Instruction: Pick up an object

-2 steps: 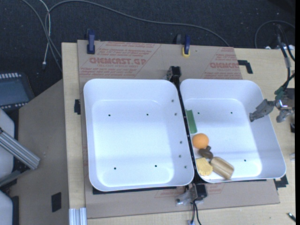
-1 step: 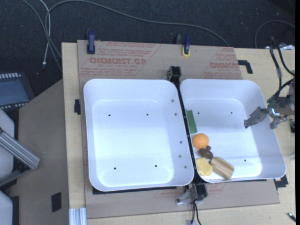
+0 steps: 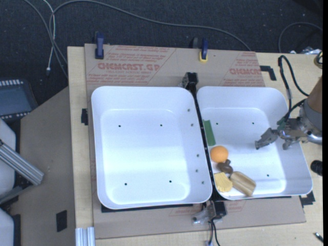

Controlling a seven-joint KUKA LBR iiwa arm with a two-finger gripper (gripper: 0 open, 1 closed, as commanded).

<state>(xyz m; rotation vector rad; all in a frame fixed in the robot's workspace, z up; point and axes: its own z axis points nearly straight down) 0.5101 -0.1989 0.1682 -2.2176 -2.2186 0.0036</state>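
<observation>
In the right bin (image 3: 266, 99) several small objects lie near its front left corner: an orange ball (image 3: 219, 153), a small dark brown piece (image 3: 225, 166) just below it, a pale yellow piece (image 3: 222, 182) and a tan wooden block (image 3: 243, 183). A flat green strip (image 3: 208, 132) lies along the bin's left wall. My gripper (image 3: 273, 141) hangs over the right half of this bin, to the right of the ball and apart from it. Its fingers are spread open with nothing between them.
The left bin (image 3: 102, 137) sits beside the right one, with a black divider clamp (image 3: 190, 79) at the back between them. Blue clamps (image 3: 99, 45) hold the board. Black cables (image 3: 285, 78) trail near the arm at the right.
</observation>
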